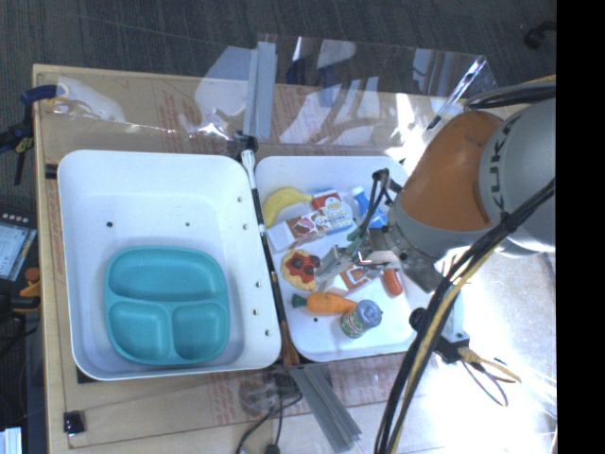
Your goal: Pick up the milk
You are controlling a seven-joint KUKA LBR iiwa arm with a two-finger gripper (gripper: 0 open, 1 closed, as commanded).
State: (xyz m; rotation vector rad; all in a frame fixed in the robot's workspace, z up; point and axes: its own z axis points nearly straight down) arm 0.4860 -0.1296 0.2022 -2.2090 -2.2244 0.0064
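Milk carton (328, 212) in the right bin (304, 346) — light, stiff, boxy. Best pinched across flat sides. Jaws' state: cannot tell — too cluttered.

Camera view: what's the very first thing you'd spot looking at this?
The big grey arm with its orange band fills the right side, reaching over the right bin crowded with toy food, like a banana and a carrot. In the left bin sits a teal divided tray.

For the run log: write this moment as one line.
task: pick up milk | gripper: low in right bin, among toy food | milk carton: lying in bin, not held | teal tray: left bin
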